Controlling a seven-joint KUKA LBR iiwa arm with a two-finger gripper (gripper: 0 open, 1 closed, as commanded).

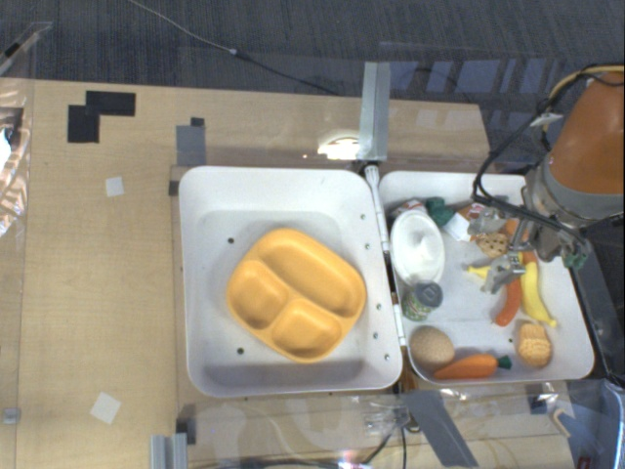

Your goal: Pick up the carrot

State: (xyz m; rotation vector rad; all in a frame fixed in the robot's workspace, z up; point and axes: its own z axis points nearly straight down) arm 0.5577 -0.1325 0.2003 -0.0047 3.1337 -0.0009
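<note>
Orange and with a green stub at its right end, the carrot [467, 366] lies flat along the front wall of the right bin [583, 360], just beside a brown potato [431, 345]. The gripper [504, 274] hangs further back in the same bin, near a banana [534, 295], well apart from the carrot. Whether it is open or closed, I cannot tell. A yellow divided plate [296, 293] rests in the left bin [205, 203].
</note>
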